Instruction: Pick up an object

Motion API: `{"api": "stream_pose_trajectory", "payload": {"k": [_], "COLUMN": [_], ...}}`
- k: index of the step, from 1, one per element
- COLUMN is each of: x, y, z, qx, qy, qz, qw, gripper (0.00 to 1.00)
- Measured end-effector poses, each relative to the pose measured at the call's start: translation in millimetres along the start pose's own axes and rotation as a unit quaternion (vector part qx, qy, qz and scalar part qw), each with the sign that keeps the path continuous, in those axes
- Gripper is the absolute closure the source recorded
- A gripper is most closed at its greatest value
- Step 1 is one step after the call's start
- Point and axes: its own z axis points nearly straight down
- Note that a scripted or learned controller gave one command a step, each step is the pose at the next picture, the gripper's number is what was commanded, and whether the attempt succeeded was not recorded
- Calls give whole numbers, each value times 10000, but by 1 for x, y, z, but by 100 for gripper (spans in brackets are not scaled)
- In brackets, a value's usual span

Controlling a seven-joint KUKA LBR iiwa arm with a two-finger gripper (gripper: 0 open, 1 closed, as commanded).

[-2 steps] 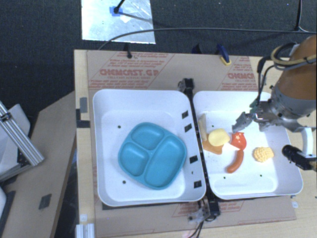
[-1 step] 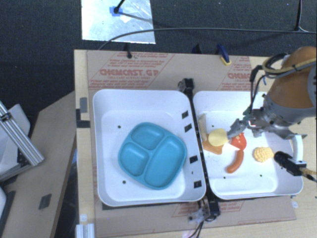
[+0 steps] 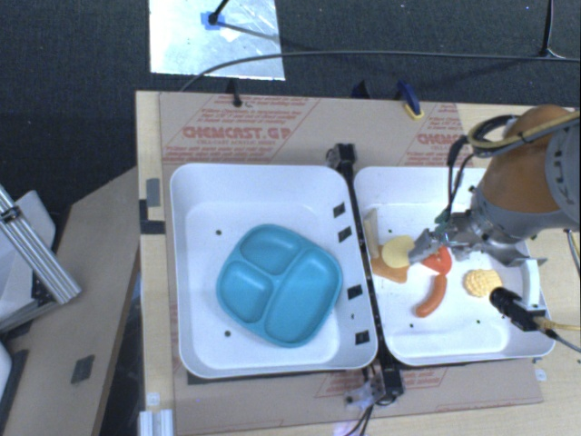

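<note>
blue divided plate in left bin

Even, cool-tinted light; glare on foil sheet; soft focus overall, small items perhaps slightly blurred

two white bins, one blue plate (sectioned), four food toys

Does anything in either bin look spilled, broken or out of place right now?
Nothing stands out. The blue plate lies flat in the left bin; the toy food, including a sausage and corn, lies loose in the right bin beside the gripper.
</note>
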Motion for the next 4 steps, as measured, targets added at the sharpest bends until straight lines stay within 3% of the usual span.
{"api": "stream_pose_trajectory", "payload": {"k": [1,2,4], "x": [0,0,9], "y": [0,1,9], "z": [52,39,-67], "qx": [1,-27,-45], "qy": [2,-7,-9], "qz": [-1,-3,-20], "qw": [10000,10000,10000], "gripper": [0,100,100]}}
